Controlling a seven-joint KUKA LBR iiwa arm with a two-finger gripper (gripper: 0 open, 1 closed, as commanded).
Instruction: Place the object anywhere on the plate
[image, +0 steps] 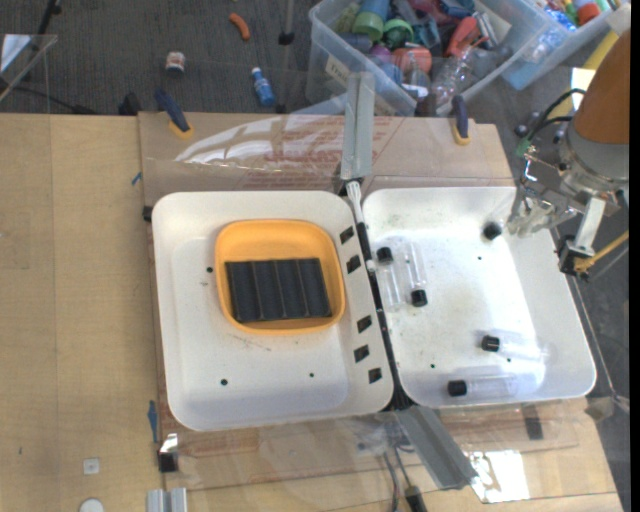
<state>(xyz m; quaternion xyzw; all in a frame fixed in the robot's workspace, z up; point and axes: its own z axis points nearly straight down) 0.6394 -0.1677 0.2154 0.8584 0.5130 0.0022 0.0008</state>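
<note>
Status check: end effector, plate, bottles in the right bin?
End effector at right bin's upper right edge. Orange plate in left bin, dark ribbed block on it. Clear bottles loose in right bin.

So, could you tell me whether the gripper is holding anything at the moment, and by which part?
It cannot be told: the gripper sits over the right bin's upper right edge, and nothing recognisable shows between its fingers. The clear bottles lie in that bin.
</note>
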